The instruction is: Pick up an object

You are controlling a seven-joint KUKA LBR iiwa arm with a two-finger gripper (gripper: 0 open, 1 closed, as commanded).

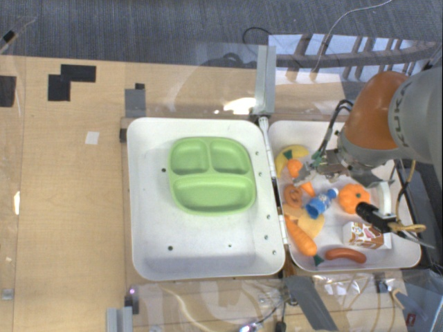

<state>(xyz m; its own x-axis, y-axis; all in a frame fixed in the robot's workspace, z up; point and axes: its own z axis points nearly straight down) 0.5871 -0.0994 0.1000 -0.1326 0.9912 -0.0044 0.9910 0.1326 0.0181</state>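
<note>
Clutter in the shallow white right-hand bin is partly hidden. The grey robot arm with its orange band reaches in from the right and covers the bin's far right corner. Below its wrist, the end effector hangs low over the bin's upper left part. It is small and blurred, and whether it is released or clenched cannot be told.

Just beside it lies a yellow rounded toy fruit, partly covered by a small orange piece. Below them lie an orange ring-shaped toy, a small blue bottle-shaped toy and a round orange toy fruit. Nearer the front edge, an orange toy carrot rests against a pale yellow wedge. A red-brown toy sausage and a small white printed carton lie there too.

The shallow white left-hand bin holds one green plastic plate with three compartments, lying flat near its middle. Both bins sit side by side on the pale wooden table.
</note>
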